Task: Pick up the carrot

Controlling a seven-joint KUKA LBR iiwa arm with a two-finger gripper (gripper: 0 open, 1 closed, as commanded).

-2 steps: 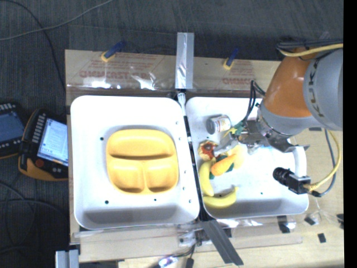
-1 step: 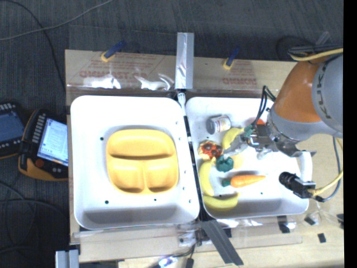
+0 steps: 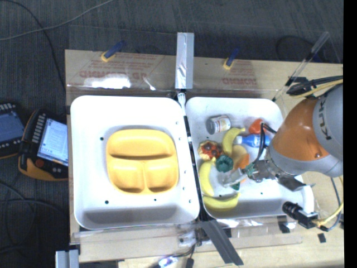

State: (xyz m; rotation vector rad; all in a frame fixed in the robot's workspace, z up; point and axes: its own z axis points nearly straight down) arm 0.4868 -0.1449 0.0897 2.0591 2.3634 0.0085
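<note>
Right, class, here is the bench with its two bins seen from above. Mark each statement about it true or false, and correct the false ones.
1. The yellow divided tray lies in the left bin. True.
2. The arm reaches over the left bin. False: it reaches over the right bin, from the view's right.
3. A small can lies near the far side of the right bin. True.
4. The right bin holds no bananas. False: a banana curves along its near left corner, and another yellow one lies behind it.
5. The gripper is down among the toys in the right bin. True.
</note>
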